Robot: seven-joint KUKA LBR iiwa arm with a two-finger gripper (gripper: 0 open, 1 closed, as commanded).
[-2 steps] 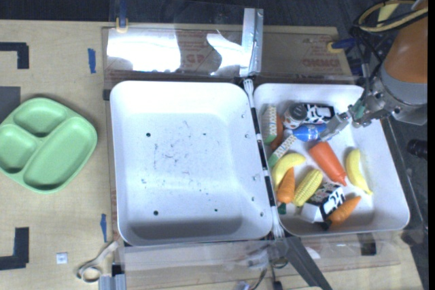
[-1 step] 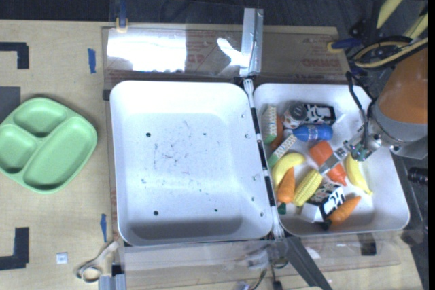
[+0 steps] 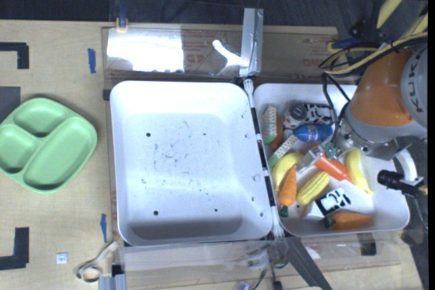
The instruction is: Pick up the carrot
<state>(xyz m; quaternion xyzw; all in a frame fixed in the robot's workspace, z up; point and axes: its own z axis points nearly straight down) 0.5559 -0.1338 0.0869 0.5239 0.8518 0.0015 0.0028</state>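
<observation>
Two white bins are seen side by side; the left bin (image 3: 180,159) has a scuffed floor, and the right bin (image 3: 394,210) is packed with toy food. The arm (image 3: 384,95), with its orange band, is reached in from 3 o'clock over the right bin. The gripper (image 3: 334,151) is placed low over the middle of the pile. Whether it is apart or together cannot be told, as it is lost in the clutter.

The carrot (image 3: 352,219) is laid flat at 6 o'clock in the right bin, by the near wall, with a dark green stub at its 9 o'clock end. It lies apart from the gripper. A red-orange piece (image 3: 332,168) is seen just at 6 o'clock of the gripper; contact cannot be told. An orange tapered piece (image 3: 288,187) is laid by the bin's 9 o'clock wall, beside a corn cob (image 3: 312,185). A banana (image 3: 357,170) is found at 3 o'clock of the pile. A blue item (image 3: 314,134) sits toward 12 o'clock. A green divided plate (image 3: 46,145) is set on the bench, well apart at 9 o'clock.
</observation>
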